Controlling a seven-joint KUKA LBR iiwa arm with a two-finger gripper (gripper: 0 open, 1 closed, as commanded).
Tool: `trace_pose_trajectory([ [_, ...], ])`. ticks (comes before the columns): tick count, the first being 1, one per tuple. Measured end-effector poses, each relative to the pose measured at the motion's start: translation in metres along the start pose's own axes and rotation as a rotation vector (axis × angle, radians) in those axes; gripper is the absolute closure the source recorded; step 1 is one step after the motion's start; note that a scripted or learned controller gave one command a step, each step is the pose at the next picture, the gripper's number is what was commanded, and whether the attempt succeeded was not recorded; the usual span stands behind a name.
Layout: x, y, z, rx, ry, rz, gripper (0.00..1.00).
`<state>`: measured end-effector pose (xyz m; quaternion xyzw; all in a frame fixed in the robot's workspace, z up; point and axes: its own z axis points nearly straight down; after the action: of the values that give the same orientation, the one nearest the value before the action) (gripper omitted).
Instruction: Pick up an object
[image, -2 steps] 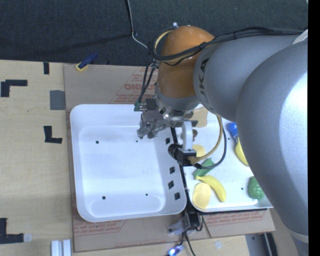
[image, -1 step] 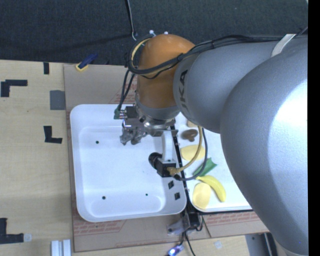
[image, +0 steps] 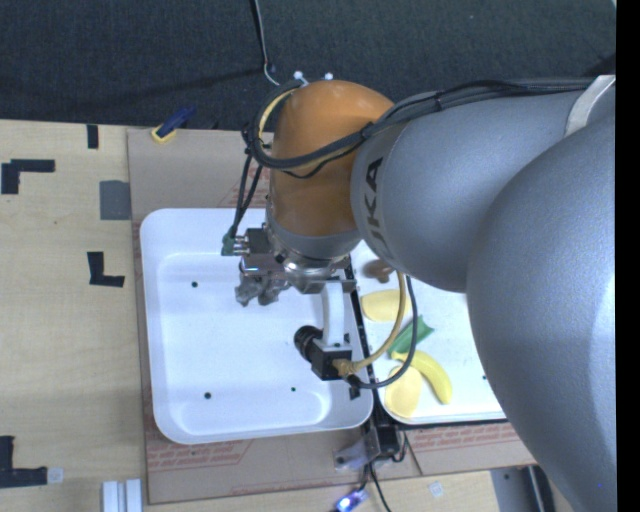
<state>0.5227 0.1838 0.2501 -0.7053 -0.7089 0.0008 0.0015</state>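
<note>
1. Nearest us, at the front of the right shallow white bin (image: 470, 412), we saw a curved yellow banana-shaped toy (image: 432, 375) lying flat beside a pale yellow rounded piece (image: 402, 398), the two touching or nearly so.
2. Just behind them a small green wedge-like object (image: 412, 332) peeked out, and past it another pale yellow lump (image: 380, 305), partly hidden by cables.
3. We judged the banana the likeliest pick: probably light, stiff plastic, smooth and a bit slippery, best pinched across its narrow middle rather than along the curve.
4. To the left, the left shallow white bin (image: 200, 400) showed only small dark dots on its floor.
5. Over that left bin's far right part hung the two-finger gripper (image: 262, 290) under the grey arm with its orange band (image: 320, 150); we could not tell how the jaws stood, and we saw nothing between them.
6. So we reckoned the gripper sat well apart from the banana, with the reach across yet to come.
</note>
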Motion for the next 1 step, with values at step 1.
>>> trace_pose_trajectory([
  [1, 0.0534, -0.0098, -0.0051, -0.001, 0.0, -0.003, 1.0],
])
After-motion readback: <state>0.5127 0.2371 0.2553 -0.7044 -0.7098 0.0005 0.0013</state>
